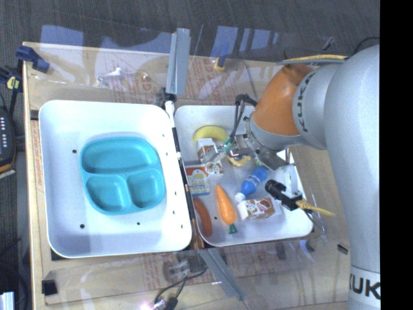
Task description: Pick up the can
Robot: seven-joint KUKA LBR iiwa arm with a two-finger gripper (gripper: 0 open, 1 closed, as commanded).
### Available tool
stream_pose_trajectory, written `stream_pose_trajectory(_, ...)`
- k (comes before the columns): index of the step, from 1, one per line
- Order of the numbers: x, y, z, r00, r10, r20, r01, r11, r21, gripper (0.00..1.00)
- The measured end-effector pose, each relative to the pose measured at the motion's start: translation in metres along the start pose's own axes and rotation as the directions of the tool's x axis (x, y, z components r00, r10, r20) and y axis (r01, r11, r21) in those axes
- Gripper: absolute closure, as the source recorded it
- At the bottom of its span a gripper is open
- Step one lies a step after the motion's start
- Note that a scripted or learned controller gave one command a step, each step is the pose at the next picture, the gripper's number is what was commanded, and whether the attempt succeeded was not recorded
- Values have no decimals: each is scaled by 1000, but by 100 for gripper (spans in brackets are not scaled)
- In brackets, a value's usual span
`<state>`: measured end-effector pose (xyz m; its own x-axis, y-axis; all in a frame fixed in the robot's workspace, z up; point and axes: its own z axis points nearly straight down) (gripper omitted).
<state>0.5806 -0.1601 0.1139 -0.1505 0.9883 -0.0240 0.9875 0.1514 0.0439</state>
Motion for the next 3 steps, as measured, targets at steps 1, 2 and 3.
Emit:
stream_pose_trajectory(1,-2,25,2,1000,0,-8,0,1000,14,0)
stream_pose_trajectory(2,37,9,11,996,-84,-17,85,996,22,0)
stream_pose_trajectory(3,36,11,1,996,-88,-15,88,996,21,100)
